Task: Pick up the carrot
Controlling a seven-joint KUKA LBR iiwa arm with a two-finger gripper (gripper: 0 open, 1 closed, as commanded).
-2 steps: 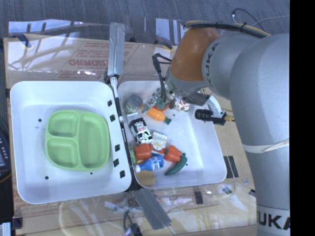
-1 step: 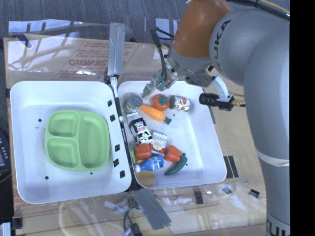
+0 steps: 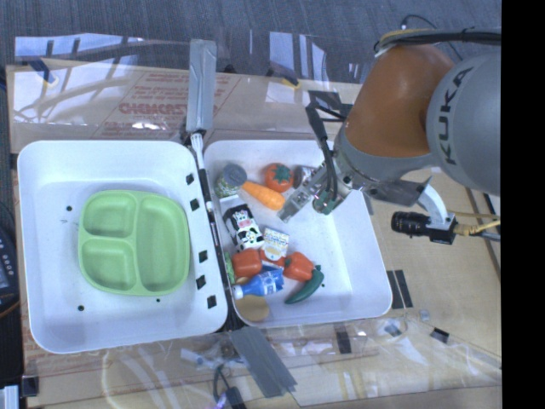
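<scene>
We cannot tell how the end effector [image 3: 300,201] stands; the arm [image 3: 400,109] covers the right bin's [image 3: 358,271] far corner. The carrot [image 3: 263,196] lies just left of it. Cardboard covers the surface [image 3: 111,100].

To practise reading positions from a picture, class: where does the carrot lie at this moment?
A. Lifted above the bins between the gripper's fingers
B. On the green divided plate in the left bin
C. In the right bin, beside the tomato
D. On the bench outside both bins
C: the carrot lies on the floor of the right bin, just below and left of the tomato, with the gripper close on its right.
</scene>
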